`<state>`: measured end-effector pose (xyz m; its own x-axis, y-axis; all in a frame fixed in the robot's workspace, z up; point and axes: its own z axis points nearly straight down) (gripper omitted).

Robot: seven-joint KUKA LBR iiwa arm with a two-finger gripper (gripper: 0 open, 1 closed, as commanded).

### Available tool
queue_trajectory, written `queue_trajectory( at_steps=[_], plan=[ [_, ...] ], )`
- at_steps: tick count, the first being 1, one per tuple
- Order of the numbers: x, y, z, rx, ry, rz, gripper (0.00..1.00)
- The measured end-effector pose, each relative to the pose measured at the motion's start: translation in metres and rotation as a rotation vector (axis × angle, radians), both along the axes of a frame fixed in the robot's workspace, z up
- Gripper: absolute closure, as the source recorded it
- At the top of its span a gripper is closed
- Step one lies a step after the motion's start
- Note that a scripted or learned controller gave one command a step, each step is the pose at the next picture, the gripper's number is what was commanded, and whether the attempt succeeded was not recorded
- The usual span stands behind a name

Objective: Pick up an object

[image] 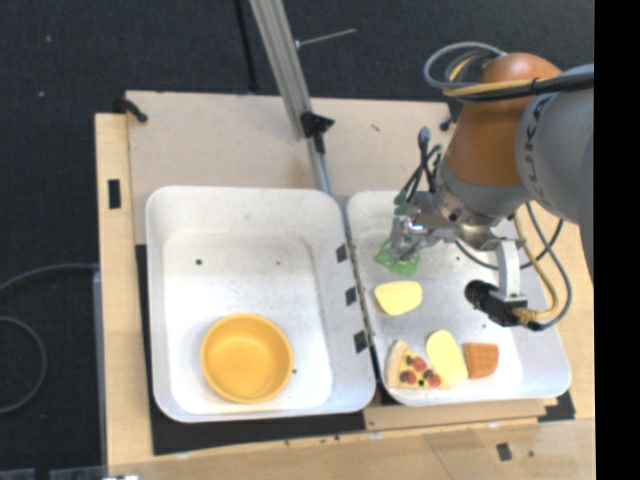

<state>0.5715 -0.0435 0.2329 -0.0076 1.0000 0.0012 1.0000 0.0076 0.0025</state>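
Gripper [405, 243] was down in the right bin [545, 373], near that bin's left wall toward its far edge, tips right at a small green object [397, 260]. Fingers looked to be touching or straddling the green piece, but whether they were closed on it couldn't be told; too small and partly hidden by the wrist.

Other candidates in the same bin: a yellow piece [398, 297] just beside the green one toward the near edge, a pizza-slice toy [413, 367], a second yellow piece [445, 356] and an orange block [481, 359] along the near edge. A yellow bowl [247, 357] sat in the left bin [175, 218], near corner.

Judgement: step was the grasp on the green object. To do it well, centre the fingers across it, close fully before lifting, lift straight up, and keep clear of the bin wall and the neighbouring yellow piece.

No brands, labels or readable writing visible.
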Motion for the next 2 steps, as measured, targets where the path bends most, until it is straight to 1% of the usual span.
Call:
queue_trajectory(
  at_steps=[1,2],
  plan=[
    [0.012,0.048,-0.008,0.0,0.002,0.0,1.0],
    [0.026,0.092,0.003,0.0,0.0,0.0,1.0]
  ],
)
